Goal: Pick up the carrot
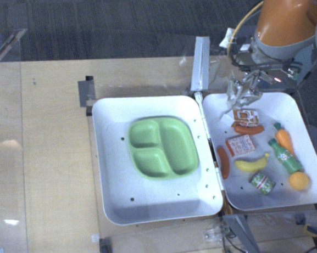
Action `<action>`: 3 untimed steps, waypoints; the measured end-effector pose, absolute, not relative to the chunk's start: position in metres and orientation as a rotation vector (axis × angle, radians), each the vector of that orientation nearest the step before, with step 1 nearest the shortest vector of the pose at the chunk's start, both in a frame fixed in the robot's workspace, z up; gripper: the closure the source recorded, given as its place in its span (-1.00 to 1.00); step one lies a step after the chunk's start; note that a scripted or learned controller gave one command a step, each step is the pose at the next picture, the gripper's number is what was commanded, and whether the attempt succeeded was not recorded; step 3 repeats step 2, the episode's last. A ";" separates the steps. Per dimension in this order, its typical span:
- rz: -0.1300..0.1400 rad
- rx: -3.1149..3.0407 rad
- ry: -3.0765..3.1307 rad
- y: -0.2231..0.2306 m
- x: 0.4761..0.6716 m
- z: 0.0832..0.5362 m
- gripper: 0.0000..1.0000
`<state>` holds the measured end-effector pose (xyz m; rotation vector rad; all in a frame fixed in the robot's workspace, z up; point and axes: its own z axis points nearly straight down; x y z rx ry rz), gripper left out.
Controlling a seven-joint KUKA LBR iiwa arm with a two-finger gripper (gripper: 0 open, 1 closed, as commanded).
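Carrot [283, 138] untouched near the right bin's [314, 192] outer edge.

Long axis roughly fore-and-aft, leafy end toward the rear, just beside the green bottle [285, 156]. Well apart from the pincer [242, 92], off toward the bin's right side and nearer the camera; pincer's spread or closure impossible to tell.
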<state>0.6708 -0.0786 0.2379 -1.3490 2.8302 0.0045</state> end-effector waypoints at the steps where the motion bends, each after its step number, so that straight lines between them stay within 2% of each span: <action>1: 0.003 -1.543 2.730 -0.079 0.651 0.190 1.00; 2: 0.000 -1.718 2.620 -0.072 0.671 0.206 1.00; 3: 0.000 -1.718 2.620 -0.072 0.671 0.206 1.00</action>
